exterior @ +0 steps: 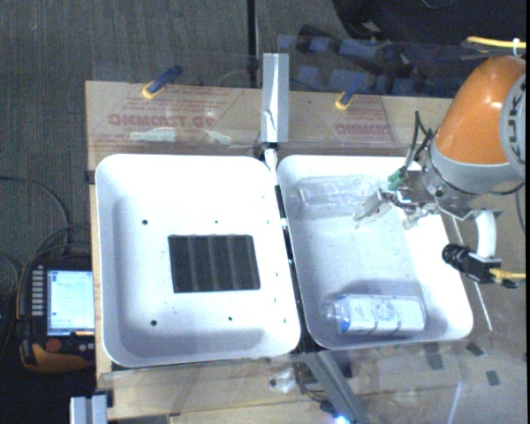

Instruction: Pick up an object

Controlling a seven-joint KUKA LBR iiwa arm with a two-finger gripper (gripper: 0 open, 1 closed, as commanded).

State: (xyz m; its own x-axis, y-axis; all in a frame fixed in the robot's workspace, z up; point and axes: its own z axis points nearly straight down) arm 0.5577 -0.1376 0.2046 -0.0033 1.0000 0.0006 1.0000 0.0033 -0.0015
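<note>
Here, the claw hangs over the right bin.
Its fingers are spread, gripping nothing; a clear bottle lies near the bin's front wall.

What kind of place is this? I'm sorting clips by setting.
Likely a robotics lab: a grey-and-orange arm over two white bins on a clamped bench, with a handheld control pendant and cables nearby.

The grey KUKA arm with its orange band reaches in from the right edge of the view, its wrist bent downward and to the left; the metallic two-finger gripper hangs at its tip, fingers spread apart and pointing left; nothing sits between the fingers.
</note>
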